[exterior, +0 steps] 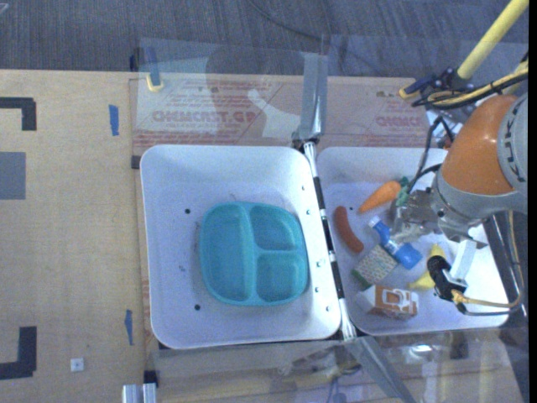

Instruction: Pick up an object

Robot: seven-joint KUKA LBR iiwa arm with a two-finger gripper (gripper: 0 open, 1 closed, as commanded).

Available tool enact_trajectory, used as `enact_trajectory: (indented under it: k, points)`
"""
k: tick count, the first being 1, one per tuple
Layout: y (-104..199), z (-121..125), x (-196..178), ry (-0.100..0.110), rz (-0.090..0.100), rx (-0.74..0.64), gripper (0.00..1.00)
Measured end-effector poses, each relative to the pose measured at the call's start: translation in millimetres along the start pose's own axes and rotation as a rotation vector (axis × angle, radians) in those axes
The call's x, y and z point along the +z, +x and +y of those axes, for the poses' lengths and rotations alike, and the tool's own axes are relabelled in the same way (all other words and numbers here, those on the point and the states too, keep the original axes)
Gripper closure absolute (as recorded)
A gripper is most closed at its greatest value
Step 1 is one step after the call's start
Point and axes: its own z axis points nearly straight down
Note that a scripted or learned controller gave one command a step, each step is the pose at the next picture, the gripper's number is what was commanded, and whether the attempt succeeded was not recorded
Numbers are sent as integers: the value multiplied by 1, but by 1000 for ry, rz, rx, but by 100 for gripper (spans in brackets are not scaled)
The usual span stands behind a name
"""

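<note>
Arm's gripper (413, 217) hangs low in right bin (336, 168) among toys, jaw state can't tell; blue bottle (394, 243) just beside it. Drop straight, w/ fingers clear of carrot (379, 196) & sausage (347, 229)

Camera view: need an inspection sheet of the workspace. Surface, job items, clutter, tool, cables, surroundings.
Surface: wooden bench bearing two white bins, left bin and right bin, side by side.
Job's things: in the right bin, carrot, sausage, blue bottle, checkered packet, small carton, a yellow item partly hidden.
Clutter: teal divided plate lying in the left bin.
Grippers: tool low over the right bin, near the carrot and bottle; nothing seen between its fingers.
Cables: black cable on the floor; yellow-ended cable across the right bin's corner.
Surroundings: grey carpet, blue tape marks on the bench.
</note>
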Motion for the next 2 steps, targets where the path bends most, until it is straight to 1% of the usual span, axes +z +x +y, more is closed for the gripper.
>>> enact_trajectory:
  k: [1,2]
  points:
    - [9,77,23,15,5,-134,0]
    - [39,29,30,6,5,-291,0]
